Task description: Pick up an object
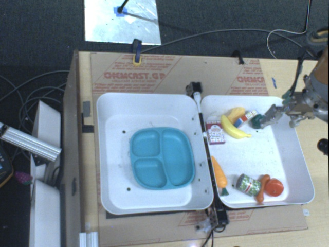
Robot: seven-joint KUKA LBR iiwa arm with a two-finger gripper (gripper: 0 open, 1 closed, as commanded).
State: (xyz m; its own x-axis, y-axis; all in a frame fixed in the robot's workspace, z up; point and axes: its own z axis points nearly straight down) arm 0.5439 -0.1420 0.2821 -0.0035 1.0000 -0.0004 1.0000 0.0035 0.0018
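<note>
Currently the jaws [261, 120] are hovering low over the right bin [293, 153], their opening impossible to judge. Just beside them, toward the left bin [110, 112], a small can [252, 116] and a banana [234, 127] are lying. Well below them a tomato [274, 187] is resting near a green can [248, 184].

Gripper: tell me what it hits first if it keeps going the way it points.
The gripper points left across the right bin. First in line is probably the small can just ahead of it, then the banana; its height above them is unclear.
</note>
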